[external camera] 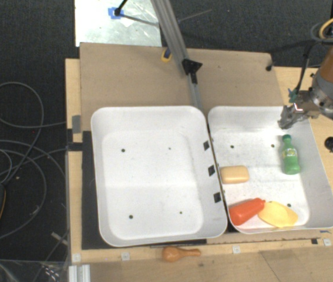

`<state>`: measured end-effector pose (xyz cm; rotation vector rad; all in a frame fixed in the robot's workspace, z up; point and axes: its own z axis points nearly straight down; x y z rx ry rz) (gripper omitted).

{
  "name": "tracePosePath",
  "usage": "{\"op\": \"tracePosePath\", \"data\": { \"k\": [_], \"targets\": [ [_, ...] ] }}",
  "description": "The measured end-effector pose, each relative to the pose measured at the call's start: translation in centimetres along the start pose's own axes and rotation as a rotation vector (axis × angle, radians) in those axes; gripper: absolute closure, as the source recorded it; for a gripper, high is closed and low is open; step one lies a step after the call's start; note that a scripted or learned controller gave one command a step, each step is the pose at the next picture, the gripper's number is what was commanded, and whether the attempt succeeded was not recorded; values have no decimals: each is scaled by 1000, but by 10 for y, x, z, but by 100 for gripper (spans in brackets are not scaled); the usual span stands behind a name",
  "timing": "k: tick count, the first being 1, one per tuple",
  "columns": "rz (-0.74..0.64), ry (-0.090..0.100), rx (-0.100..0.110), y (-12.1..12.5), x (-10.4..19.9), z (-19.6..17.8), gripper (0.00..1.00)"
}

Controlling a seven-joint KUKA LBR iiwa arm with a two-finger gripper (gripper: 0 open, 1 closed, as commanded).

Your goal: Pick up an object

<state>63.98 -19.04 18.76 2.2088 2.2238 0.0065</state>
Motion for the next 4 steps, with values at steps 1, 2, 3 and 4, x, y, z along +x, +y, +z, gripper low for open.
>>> {"op": "tracePosePath", "data": {
  "k": [1,2,3,4],
  "targets": [
    [0,0,0,2,0,-55,100],
    [-3,4,8,-13,52,-44,100],
    [-4,5,8,-24,111,-53,100],
    [-3,5,7,-34,156,-58,100]
  ]
}}
